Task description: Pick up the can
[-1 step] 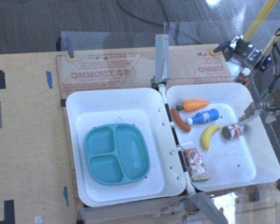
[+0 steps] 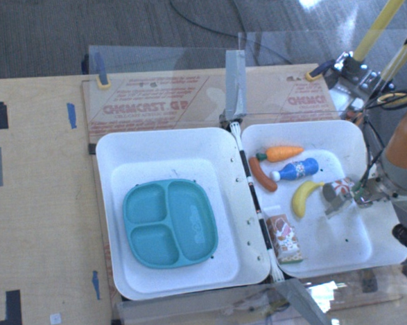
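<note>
The can, with a brown, red and white label, lies on its side at the front left of the right bin, close to the divider. My gripper hangs low over the middle right of that bin, to the right of the can and well apart from it. A small red-and-white thing shows right at the gripper's tip, and I cannot make out what it is or whether it is held.
A carrot, a red sausage, a blue bottle and a banana lie in the right bin's back half. The left bin holds a teal divided plate. Cables and a yellow stand are at the back right.
</note>
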`<state>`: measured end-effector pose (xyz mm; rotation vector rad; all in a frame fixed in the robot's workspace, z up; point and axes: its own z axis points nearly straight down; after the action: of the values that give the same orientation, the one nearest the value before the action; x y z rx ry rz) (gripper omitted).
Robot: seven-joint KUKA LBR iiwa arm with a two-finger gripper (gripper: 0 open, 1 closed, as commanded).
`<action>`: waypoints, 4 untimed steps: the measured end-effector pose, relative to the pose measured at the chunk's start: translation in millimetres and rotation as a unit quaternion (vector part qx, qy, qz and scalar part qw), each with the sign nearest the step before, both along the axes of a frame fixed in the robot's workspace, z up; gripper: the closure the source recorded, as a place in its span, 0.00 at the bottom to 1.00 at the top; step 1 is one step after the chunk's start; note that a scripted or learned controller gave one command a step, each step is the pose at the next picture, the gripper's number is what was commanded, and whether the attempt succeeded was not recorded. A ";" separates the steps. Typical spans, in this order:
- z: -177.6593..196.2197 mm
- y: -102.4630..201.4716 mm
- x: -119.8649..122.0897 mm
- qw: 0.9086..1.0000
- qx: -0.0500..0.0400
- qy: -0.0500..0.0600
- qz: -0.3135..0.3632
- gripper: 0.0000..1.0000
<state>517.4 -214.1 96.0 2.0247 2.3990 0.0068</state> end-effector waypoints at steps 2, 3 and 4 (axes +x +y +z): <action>120.5 51.9 56.1 0.999 -0.001 0.000 -0.051 1.00; 119.1 51.6 55.3 0.999 -0.001 0.002 -0.051 0.00; 5.7 32.6 15.3 0.999 -0.002 0.001 -0.046 0.00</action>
<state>532.8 -181.5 101.7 2.1319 2.3032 0.0011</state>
